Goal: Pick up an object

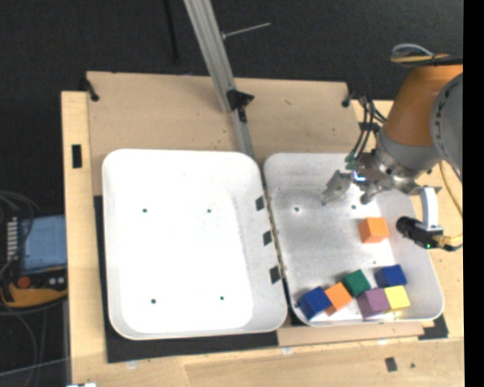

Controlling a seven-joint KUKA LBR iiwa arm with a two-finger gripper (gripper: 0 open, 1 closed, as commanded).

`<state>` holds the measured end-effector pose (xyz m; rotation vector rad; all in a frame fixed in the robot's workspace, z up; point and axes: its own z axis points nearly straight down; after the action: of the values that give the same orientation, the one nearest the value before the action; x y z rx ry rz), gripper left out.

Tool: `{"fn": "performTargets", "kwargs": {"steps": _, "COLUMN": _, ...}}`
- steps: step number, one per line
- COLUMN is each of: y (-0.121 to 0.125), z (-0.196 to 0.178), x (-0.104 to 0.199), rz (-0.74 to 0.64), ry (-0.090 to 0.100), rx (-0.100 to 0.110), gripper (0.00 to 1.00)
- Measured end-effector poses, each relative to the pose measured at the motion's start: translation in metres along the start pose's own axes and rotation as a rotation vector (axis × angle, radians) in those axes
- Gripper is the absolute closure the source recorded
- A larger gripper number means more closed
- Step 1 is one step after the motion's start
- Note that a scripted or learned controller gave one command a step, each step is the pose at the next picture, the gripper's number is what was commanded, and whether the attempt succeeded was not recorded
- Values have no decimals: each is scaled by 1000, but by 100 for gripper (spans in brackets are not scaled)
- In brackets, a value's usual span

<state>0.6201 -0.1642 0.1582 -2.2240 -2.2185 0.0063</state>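
Note:
My gripper (352, 193) hangs over the back part of the right bin (306, 240), open, with nothing between its fingers. An orange cube (373, 230) lies alone just in front of it and to its right. Along the bin's front edge several cubes are clustered: a blue cube (314, 301), an orange one (338, 295), a green one (356, 282), a purple one (373, 301), a yellow one (398, 297) and another blue one (391, 276).
The left bin (185, 240) sits beside the right one, the two rims meeting at black clips. A slanted metal pole (218, 55) comes down to the bins' back junction. A black fitting (419, 232) with cable sticks out near the right rim.

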Motion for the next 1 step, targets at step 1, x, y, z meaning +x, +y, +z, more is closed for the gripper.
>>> {"fn": "performTargets", "kwargs": {"steps": 1, "y": -2, "z": 62, "x": -4, "rz": 1, "ry": 0, "rx": 0, "gripper": 0}}
